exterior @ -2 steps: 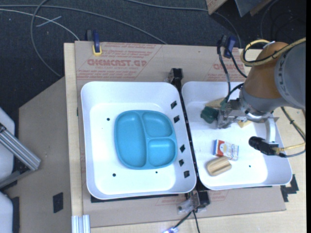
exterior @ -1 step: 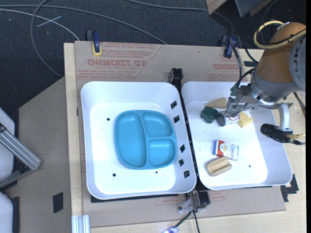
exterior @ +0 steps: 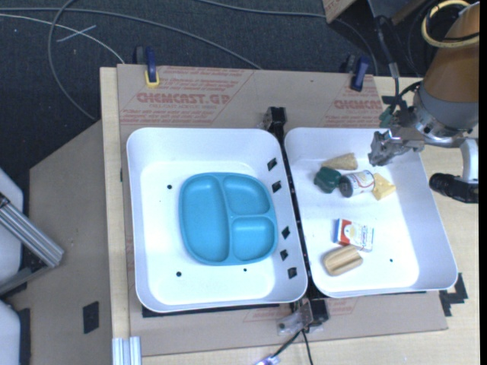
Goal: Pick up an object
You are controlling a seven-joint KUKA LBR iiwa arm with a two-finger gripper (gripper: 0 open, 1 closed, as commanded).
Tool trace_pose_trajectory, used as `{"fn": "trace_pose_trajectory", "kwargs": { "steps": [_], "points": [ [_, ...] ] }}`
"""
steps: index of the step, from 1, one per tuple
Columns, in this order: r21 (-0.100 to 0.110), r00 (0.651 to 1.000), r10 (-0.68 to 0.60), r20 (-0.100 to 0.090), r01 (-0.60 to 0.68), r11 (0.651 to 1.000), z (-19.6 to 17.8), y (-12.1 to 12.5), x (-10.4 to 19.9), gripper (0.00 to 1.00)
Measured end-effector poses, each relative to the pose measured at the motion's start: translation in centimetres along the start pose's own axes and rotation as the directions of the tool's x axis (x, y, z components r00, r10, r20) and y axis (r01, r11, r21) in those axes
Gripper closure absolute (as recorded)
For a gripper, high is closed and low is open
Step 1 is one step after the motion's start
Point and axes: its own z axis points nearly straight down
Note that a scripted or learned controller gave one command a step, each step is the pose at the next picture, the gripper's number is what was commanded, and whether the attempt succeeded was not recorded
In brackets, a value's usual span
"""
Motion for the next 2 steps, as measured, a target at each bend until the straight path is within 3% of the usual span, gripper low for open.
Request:
{"fn": "trace_pose_trajectory", "kwargs": {
  "steps": [1, 2],
  "points": [
    [0.005, 1.000, 0.000, -0.002, 0.000, 1.000, -2.2, 0.1, 0.0, 1.00],
    [0.011, 1.000, -0.005, -0.005, 0.005, 1.000, -1.7, -0.4, 5.9, 1.00]
  ]
}}
